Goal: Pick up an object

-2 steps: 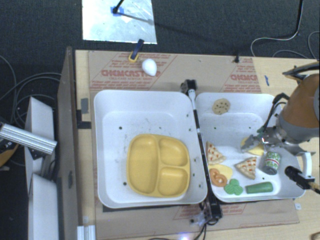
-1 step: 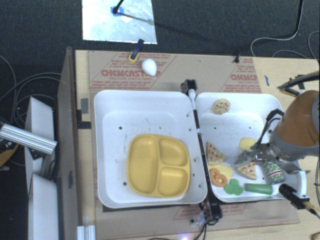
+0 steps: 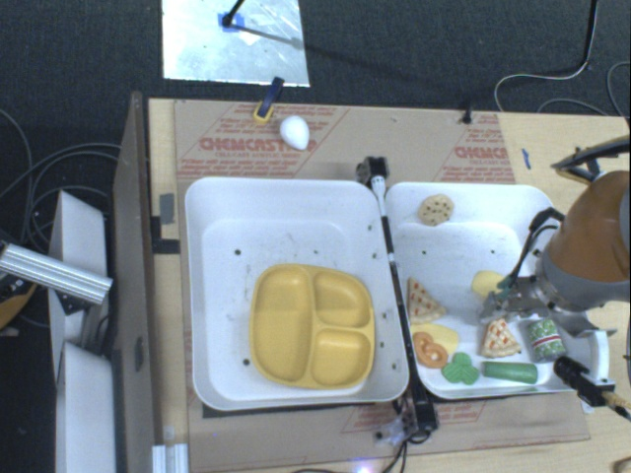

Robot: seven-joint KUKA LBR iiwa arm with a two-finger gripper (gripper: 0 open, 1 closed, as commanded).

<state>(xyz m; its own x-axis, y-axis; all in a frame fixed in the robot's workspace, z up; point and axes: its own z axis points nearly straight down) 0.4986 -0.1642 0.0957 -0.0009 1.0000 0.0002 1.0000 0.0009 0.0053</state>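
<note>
Pizza slice [image 3: 501, 338] just beside the hand [image 3: 505, 306].

Brown counter [image 3: 335, 131] fills mid-frame, carrying two white bins: left bin [image 3: 212, 215] centre, right bin [image 3: 473, 200] beside it, rims touching. A white egg [image 3: 294, 131] and a yellow-blue clip [image 3: 267, 101] lie up top.

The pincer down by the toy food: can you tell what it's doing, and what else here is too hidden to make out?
- Pincer: blurred, and the arm's bulk covers it, so open or shut is unclear.
- Yellow toy: partly behind the pincer; its shape is uncertain.
- Can: label too small to read.
- Arm: cut off by the right edge.
- White egg-like thing beyond the bins: too small to identify.
</note>
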